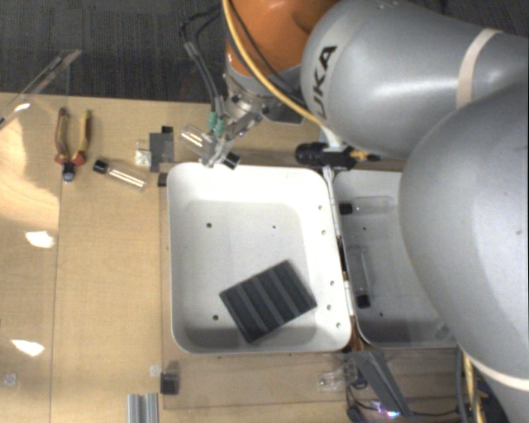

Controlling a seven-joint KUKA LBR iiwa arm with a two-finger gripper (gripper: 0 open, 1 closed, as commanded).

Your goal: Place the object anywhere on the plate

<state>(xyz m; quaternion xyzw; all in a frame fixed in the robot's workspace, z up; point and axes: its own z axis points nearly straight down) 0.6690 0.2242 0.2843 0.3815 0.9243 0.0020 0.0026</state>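
Pale wooden bench (99,273), dark floor (99,25)

A dark grey ribbed plate (268,301) lies in a white bin (190,248) on a tan wooden bench (99,273).

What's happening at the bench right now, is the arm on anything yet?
The grey KUKA arm reaches in from the right, and its gripper sits over the far left corner of the left bin, near the rim. A dark ribbed rectangular object lies flat and tilted on that bin's floor toward the near side, well apart from the gripper. Nothing can be seen in the gripper. Pliers and small parts lie on the bench to the left.
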